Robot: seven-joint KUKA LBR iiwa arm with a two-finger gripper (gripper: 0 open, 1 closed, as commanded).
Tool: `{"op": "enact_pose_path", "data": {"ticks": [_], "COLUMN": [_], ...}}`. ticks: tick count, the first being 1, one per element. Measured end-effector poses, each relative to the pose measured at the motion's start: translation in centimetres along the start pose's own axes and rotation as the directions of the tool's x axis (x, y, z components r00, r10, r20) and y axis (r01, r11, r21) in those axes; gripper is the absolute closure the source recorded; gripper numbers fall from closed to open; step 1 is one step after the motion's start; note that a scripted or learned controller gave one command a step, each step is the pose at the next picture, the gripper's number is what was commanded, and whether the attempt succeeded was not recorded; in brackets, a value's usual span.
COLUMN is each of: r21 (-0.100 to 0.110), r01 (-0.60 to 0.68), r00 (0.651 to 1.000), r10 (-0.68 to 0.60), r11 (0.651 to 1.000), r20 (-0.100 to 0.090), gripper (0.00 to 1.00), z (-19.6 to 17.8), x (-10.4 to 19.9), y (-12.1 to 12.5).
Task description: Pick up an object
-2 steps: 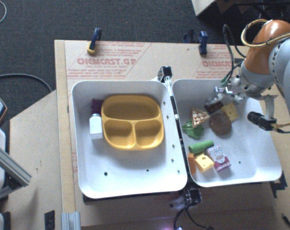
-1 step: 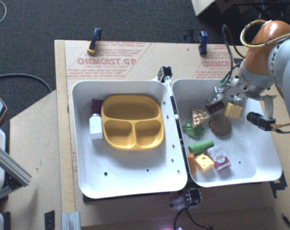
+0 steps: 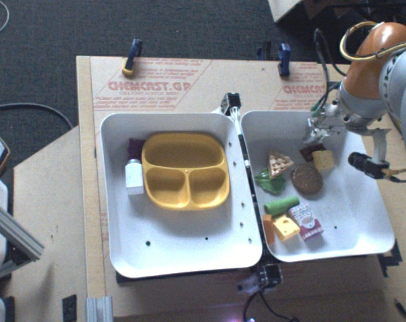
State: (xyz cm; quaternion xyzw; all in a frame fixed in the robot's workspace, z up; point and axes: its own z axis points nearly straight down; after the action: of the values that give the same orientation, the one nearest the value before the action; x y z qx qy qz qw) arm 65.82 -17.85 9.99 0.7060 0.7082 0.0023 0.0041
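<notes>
Arm: grey with an orange band, reaching in from the right; its wrist hangs over the upper right part of the right bin (image 3: 364, 240)
Claw (image 3: 317, 137): low over the back of the right bin, just above a dark brown block (image 3: 309, 154) and a tan block (image 3: 324, 160); I cannot tell how its jaws stand, and nothing shows between them
Right bin, items: a wedge-shaped slice (image 3: 279, 164), a green leafy piece (image 3: 269, 182), a round brown disc (image 3: 307, 179), a green cylinder (image 3: 282, 205), an orange-yellow block (image 3: 282, 228) and a small red-and-white carton (image 3: 306, 221)
Crowding: the items sit in the left and middle of the right bin; slice and leafy piece touch, disc lies just beside the tan block, cylinder, block and carton huddle near the front left corner
Open room, right bin: bare floor along the right wall and the front right corner
Left bin (image 3: 182, 253): a yellow divided tray (image 3: 186, 170) in the upper middle, a small white bottle (image 3: 134, 176) touching its left edge, a dark purple thing (image 3: 135, 145) just behind the bottle
Open room, left bin: the front half lies bare, as does a strip along the left wall
Edges: the two bins meet along a shared middle rim; both rest on a brown board (image 3: 88, 113) on the worktop, with clamps (image 3: 131, 57) at its far edge
</notes>
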Motion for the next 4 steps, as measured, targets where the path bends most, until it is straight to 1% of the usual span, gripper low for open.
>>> {"op": "enact_pose_path", "data": {"ticks": [1,2,3,4], "r21": [0.002,0.002,0.002,0.010], "r01": [-0.002,-0.004,-0.003,0.002], "r00": [1.000,1.000,1.000,1.000], "r10": [0.002,0.004,0.003,-0.002], "r11": [1.000,1.000,1.000,1.000], "r20": [0.000,0.000,0.000,-0.004], "gripper": [1.00,1.00,1.00,1.00], "z": [-4.5,-9.2,-12.8,-13.6], "x": [0.1,-0.3,-0.4,5.4], "y": [0.7,0.3,0.4,-0.2]}}
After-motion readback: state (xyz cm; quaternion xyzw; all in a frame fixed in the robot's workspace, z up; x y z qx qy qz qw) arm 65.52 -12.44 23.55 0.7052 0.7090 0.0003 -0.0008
